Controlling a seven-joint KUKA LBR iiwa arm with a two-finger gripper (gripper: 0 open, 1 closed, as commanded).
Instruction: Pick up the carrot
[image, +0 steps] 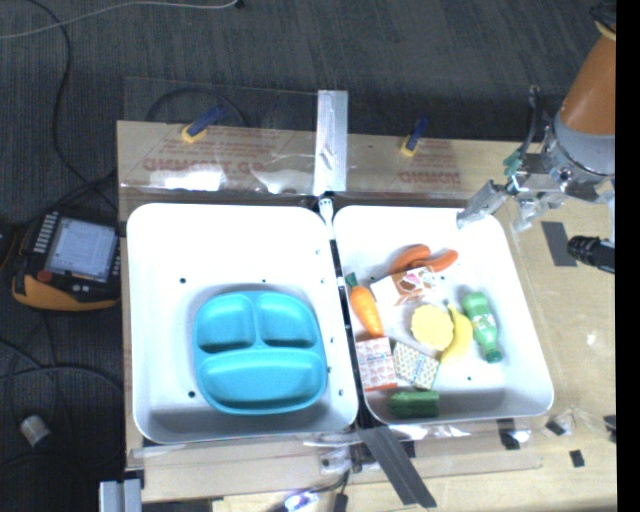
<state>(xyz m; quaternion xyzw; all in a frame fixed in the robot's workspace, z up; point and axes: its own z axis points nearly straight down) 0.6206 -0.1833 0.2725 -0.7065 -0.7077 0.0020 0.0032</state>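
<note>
the blue tray (260, 352) looks like smooth, glossy plastic. both white bins (160, 300) have a smooth, slightly shiny plastic finish. the carrot (365, 308) appears matt orange plastic.

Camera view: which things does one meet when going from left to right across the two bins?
Blue tray → carrot → yellow disc → green bottle; the gripper hangs above the right bin's far corner.
</note>
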